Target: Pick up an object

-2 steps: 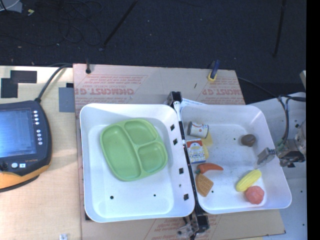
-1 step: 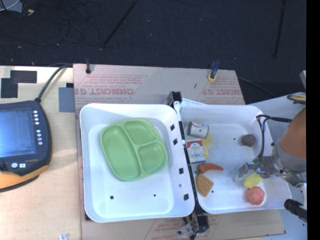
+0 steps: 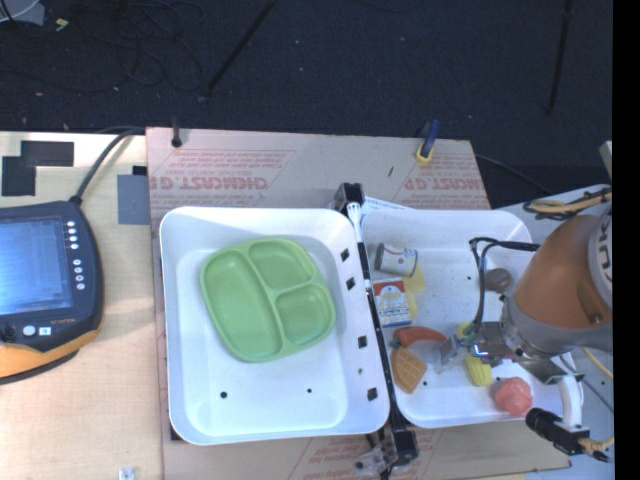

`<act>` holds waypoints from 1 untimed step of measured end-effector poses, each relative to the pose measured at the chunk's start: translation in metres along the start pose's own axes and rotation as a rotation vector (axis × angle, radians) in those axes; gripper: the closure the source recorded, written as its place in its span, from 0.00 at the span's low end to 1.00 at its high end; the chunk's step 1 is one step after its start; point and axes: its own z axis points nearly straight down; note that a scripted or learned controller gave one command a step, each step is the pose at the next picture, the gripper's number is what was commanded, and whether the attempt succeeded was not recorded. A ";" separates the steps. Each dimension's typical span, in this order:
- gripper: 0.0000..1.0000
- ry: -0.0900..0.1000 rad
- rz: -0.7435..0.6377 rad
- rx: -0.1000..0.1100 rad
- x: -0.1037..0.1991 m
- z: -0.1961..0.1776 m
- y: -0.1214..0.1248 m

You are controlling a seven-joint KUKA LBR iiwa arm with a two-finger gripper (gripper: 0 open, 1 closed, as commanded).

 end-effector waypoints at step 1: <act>1.00 0.014 -0.002 0.006 0.003 -0.010 0.001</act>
